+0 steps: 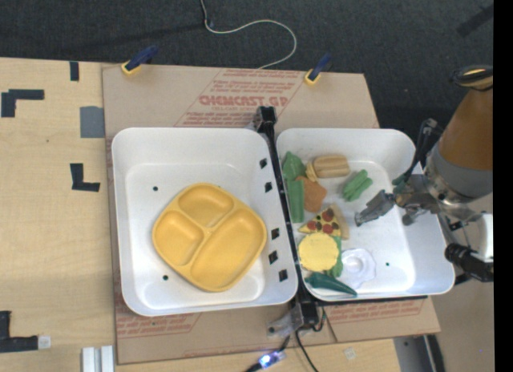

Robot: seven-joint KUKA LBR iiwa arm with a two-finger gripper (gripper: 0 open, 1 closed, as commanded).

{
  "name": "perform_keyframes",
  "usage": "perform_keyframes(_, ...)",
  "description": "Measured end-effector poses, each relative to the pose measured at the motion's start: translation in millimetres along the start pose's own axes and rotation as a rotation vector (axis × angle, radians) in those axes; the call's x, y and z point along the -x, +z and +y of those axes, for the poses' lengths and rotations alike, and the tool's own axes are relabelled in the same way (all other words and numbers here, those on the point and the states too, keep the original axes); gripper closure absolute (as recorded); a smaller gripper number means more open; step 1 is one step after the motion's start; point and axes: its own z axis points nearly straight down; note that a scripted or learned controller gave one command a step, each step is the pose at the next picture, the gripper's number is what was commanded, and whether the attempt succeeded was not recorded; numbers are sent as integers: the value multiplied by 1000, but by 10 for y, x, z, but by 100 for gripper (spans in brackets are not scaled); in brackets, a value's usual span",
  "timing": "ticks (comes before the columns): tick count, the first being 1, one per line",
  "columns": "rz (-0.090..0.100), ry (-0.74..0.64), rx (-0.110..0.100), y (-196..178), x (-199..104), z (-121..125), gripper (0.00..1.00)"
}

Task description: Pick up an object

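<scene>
Camera view | pincer (375,208) low over right white bin (401,144), fingers spread, holding nothing | green plastic toy piece (355,183) just beyond its tip, up-left | risk: fingers close short, nudging it toward tan bread-roll toy (330,165)

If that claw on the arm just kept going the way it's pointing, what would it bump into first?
The gripper points left and slightly down across the right bin. Likely the first thing would be the slice of toy pizza beside the yellow round toy, though its height above them is unclear.
</scene>
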Motion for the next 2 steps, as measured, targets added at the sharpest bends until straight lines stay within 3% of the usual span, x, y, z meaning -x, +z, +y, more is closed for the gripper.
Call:
perform_keyframes(1, -2, -4, 13, -66, -4, 27, 0)
perform_keyframes(2, -2, -3, 9, 538, 25, 99, 0)
